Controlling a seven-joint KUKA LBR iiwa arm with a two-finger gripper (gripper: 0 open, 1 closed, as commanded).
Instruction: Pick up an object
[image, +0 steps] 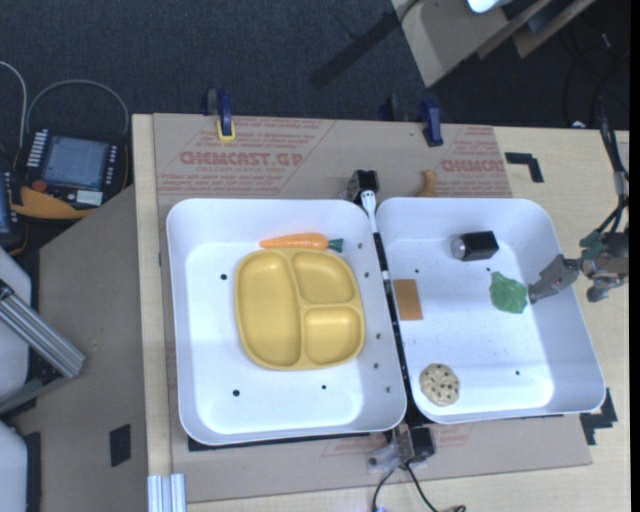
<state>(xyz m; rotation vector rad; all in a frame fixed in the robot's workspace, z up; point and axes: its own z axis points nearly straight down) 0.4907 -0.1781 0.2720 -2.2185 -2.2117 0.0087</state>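
Jaws: can't tell their state. The gripper (556, 280) is a small grey shape coming in at 3 o'clock over the right rim, and the view doesn't resolve any gap at its tip. Nothing visibly held.

Key relation: the green lump (508, 293) (leafy-looking toy, exact kind unclear) sits right at the gripper tip, at about 9 o'clock from it, touching or just beside; can't separate the two from this angle. It's roughly round, with no clear long axis, so my guess is approach angle matters little. Height above it can't be read either.

Layout, largest to smallest:
- left bin (195, 310): holds the yellow divided plate (298, 306), with an orange carrot (294, 241) just beyond the plate's 12 o'clock edge, lying 9-to-3.
- right bin (560, 390): green lump toward 3 o'clock, near the right wall.
- black and silver block (473, 245): at 12 o'clock in the right bin, apart from the lump.
- brown rectangular tile (407, 299): at 9 o'clock in the right bin, long axis 12-to-6, near the divider.
- cookie (439, 383): at 7 o'clock in the right bin, well apart from the gripper.

Judgement: the green lump is the nearest candidate by far; the pick isn't confirmed.
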